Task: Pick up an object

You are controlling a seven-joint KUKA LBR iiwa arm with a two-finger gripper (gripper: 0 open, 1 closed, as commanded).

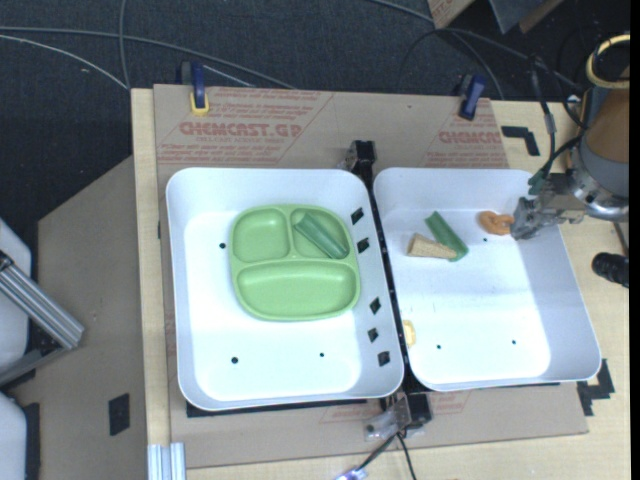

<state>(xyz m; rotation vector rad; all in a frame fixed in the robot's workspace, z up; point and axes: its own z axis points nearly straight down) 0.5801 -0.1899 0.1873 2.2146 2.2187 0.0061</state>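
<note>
Bins [560, 363] look fine from my end; gripper [522, 220] sits right beside the orange bit [493, 223], grip state unclear. Wedge [428, 247] and green stick [445, 234] nearby. Might just shove it away.

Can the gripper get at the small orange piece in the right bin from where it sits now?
Probably yes. The gripper sits at the right bin's far right side, right beside the orange piece, with nothing between them. The green piece and tan wedge lie apart, to the left.
</note>
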